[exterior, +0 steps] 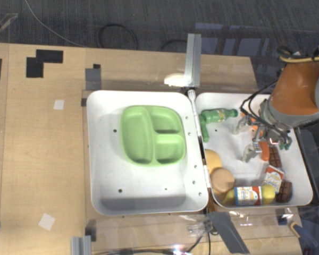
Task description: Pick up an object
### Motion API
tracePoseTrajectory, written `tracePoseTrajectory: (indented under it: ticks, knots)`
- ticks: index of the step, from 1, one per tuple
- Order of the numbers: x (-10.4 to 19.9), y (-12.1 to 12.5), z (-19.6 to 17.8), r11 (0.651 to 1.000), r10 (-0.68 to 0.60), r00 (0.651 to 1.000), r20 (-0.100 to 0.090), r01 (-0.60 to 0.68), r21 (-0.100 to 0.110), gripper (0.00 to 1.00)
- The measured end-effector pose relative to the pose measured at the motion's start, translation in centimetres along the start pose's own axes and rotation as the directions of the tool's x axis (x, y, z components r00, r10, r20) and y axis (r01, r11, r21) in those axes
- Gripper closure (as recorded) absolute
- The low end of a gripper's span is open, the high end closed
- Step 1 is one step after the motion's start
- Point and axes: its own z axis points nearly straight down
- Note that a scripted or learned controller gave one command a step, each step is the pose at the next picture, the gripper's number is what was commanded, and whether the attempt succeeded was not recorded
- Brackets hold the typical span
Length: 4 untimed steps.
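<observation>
Lying just under the gripper [260,142] in the right-hand white bin [226,132], right of frame centre, the small orange carrot-shaped toy [265,151] looks light, stiff and smooth, likely to roll; pinching across its narrow middle seems best. Beside it sits a brown chocolate-bar piece [275,155]. Whether the fingers are apart or together, I cannot tell. Further out lie a green plastic bottle [217,116], a round tan bun [221,178] and a yellow labelled bottle [248,195]. At left, a green divided plate [151,134] rests in the other white bin [103,158].
</observation>
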Motion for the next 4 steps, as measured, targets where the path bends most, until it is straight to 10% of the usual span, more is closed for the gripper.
tracePoseTrajectory:
  ticks: [1,2,3,4]
  knots:
    - [1.8,1.8,-0.1,0.993,-0.114,0.993,0.002,0.114,0.002,0.00]
    - [-6.9,-0.6,0.2,0.939,-0.345,0.938,-0.035,0.344,-0.021,0.00]
    - [-7.8,-0.6,-1.4,0.940,-0.342,0.940,0.004,0.342,-0.001,1.00]
    - [-7.6,-4.4,-17.4,0.811,-0.585,0.811,0.005,0.585,0.006,1.00]
